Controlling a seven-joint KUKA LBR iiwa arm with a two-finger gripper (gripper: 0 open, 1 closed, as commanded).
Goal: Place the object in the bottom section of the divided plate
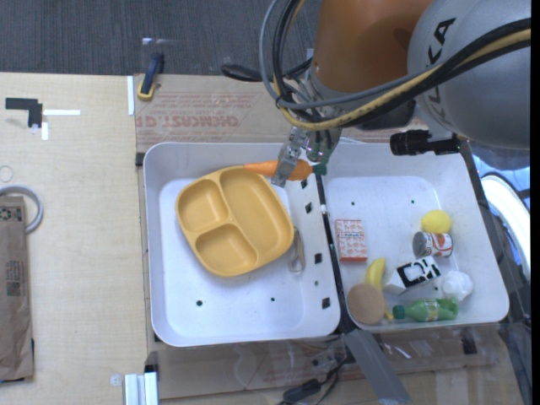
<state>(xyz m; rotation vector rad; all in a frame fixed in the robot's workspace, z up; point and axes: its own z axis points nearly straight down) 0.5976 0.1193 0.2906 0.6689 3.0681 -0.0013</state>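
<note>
Hanging over the upper edge of the left bin [169,310], the end effector [297,160] is pinching an orange carrot-like object [272,170] between its fingers. The object's long axis is running roughly left to right in the camera view, tilted slightly, with its tapered end pointing left toward the plate's upper rim and its thicker end sitting under the fingers. It is resting just beside the yellow divided plate [234,219], above the plate's top right edge and outside all three sections.

The plate is lying in the left bin, turned at a slant, with two sections toward the top and one smaller section toward the bottom; all three are showing bare yellow. A small grey metallic item [296,256] is lying against the plate's right rim, near the wall between the bins.

The right bin [380,192] is holding a red and white packet [350,238], a yellow ball [435,221], a small can [433,244], a banana [375,271], a black and white item [418,272], a white crumpled thing [456,284], a brown rounded object [366,303] and a green bottle [424,310] lying on its side along the lower wall.

The grey arm [472,49] with its orange band [371,24] is reaching in from the upper right, cables [278,49] looping around it. Both bins are sitting on the table [76,226].
</note>
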